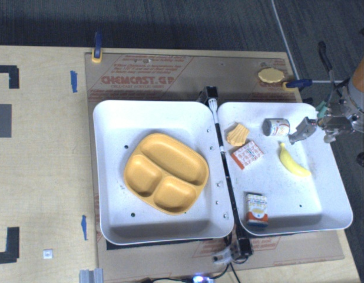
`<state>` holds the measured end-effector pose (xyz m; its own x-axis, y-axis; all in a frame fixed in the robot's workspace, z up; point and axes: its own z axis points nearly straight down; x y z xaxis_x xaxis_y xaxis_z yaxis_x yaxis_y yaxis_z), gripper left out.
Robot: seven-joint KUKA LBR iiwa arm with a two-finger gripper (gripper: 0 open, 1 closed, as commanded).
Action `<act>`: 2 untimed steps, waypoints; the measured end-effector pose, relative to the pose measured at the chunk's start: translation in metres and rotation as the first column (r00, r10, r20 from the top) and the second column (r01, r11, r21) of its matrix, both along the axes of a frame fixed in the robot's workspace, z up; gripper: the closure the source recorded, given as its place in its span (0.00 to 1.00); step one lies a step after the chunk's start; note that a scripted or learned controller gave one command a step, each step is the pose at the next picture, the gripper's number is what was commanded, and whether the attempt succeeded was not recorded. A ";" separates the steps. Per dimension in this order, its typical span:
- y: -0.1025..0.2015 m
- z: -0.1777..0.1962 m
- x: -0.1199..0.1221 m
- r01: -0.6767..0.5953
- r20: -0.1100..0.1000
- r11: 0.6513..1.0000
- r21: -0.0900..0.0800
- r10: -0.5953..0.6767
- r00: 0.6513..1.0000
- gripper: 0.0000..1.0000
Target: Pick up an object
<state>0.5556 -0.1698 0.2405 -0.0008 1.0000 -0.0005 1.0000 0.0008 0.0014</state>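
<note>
My gripper hangs over the far right part of the right bin. Its fingers stand apart, with nothing between them. One grey fingertip points towards a small silver can lying on its side just to its left. A yellow banana lies a little in front of the gripper, apart from it. Further left in the same bin are a yellow wedge-shaped piece and a red and white packet. A small orange and white carton stands at the front edge.
The left bin holds a large yellow tray with three compartments. A round yellow disc sits on the board behind the right bin. A thin rod slants across the back right.
</note>
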 end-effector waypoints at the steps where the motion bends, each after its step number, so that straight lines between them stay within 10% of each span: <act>1: -0.022 -0.155 -0.011 0.001 0.001 1.000 -0.001 -0.001 1.000 0.00; 2: -0.023 -0.144 -0.010 0.002 0.007 1.000 -0.003 -0.002 1.000 1.00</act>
